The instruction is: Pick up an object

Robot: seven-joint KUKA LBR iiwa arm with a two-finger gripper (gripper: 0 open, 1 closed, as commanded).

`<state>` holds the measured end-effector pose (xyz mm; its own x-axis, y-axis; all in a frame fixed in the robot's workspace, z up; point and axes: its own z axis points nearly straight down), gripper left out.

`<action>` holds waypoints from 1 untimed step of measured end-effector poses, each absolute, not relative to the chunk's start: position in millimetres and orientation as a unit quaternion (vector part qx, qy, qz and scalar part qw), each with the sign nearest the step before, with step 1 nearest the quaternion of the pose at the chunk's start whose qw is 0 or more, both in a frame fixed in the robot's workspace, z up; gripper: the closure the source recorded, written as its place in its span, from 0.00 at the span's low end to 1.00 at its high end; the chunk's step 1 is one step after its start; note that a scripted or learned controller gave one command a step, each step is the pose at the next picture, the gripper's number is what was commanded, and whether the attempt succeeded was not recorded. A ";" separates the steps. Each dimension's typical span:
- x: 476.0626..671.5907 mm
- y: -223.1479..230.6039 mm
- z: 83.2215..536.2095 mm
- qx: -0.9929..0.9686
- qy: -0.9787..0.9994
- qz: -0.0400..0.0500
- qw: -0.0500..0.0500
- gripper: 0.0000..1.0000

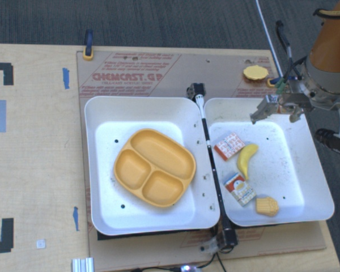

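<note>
Your arm (pixel 328 44) reaches in from the right, and its hand (pixel 277 109) hangs above the far edge of the right bin (pixel 306 203), near its upper rim. You can see grey finger pieces splayed out to either side with nothing between them, so the hand looks open and has hold of nothing, though the slanted view makes the exact spread hard to judge. The step in hand looks like the approach: no object has been reached yet. In the right bin lie a banana (pixel 247 158), a small red and white packet (pixel 229 145), a second packet (pixel 239 188) with blue and red on it, and a yellow corn piece (pixel 266 206). The left bin (pixel 102 118) holds an orange divided plate (pixel 154 168). The banana is probably your easiest pick, sitting near the middle of the right bin, just beside the red and white packet. Its long axis runs roughly from the far right down toward the near left, with a slight curve, one tip pointing toward the bin's far right. For the next move, bring the hand forward and down over the banana's middle, turn the fingers across that axis, then close.
</note>
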<state>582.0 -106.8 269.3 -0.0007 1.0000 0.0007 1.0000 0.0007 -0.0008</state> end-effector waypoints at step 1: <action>555.3 -150.0 157.7 -0.707 -0.707 0.000 0.000 0.00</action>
<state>555.3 -150.0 157.7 0.0005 1.0000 0.0000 1.0000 -0.0005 -0.0009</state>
